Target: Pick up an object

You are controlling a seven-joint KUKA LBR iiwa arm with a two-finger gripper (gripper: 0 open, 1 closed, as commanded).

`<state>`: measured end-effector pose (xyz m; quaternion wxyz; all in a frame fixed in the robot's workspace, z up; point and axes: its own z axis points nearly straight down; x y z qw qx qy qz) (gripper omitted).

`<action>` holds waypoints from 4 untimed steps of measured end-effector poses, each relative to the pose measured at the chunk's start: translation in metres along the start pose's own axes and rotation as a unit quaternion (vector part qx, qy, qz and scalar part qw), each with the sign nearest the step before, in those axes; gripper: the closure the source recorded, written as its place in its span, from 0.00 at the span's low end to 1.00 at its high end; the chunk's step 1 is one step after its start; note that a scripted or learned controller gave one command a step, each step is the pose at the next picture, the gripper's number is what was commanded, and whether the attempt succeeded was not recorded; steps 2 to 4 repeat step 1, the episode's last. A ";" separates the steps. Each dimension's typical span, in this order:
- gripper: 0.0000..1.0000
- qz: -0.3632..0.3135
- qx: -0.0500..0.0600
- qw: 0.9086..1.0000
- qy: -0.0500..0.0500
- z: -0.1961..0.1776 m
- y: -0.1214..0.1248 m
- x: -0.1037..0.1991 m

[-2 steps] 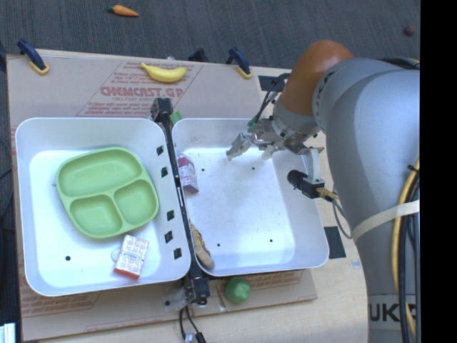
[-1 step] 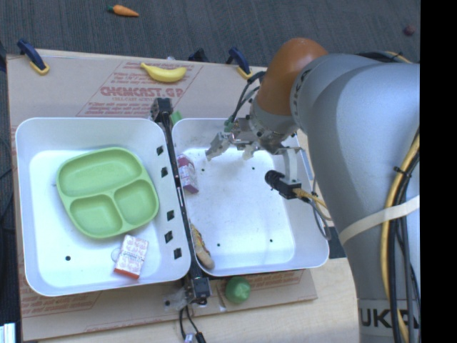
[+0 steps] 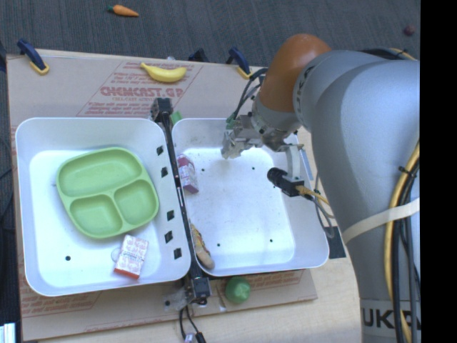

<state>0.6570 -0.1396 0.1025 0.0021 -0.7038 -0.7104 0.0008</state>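
My gripper (image 3: 232,148) hangs over the far edge of the right bin (image 3: 246,220), under the grey arm with its orange band. A small pink-and-white packet (image 3: 187,172) lies by that bin's left wall. A tan, bread-like piece (image 3: 201,249) rests at the bin's near left corner. In the left bin (image 3: 36,213) sits a green divided plate (image 3: 107,190), and a red-and-white box (image 3: 131,256) lies near the front. I see nothing between the gripper's fingers.
A banana (image 3: 164,71) lies on the cardboard behind the bins. A green ball (image 3: 238,289) sits in front of the right bin. An orange carrot (image 3: 124,10) lies on the floor beyond. Blue clamps (image 3: 32,56) hold the board's back edge.
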 end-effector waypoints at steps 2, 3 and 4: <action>0.00 0.000 0.000 1.000 0.000 0.000 0.000 0.000; 0.00 0.000 0.000 1.000 0.000 0.000 0.000 0.000; 0.00 0.000 0.000 1.000 0.000 0.000 0.000 0.000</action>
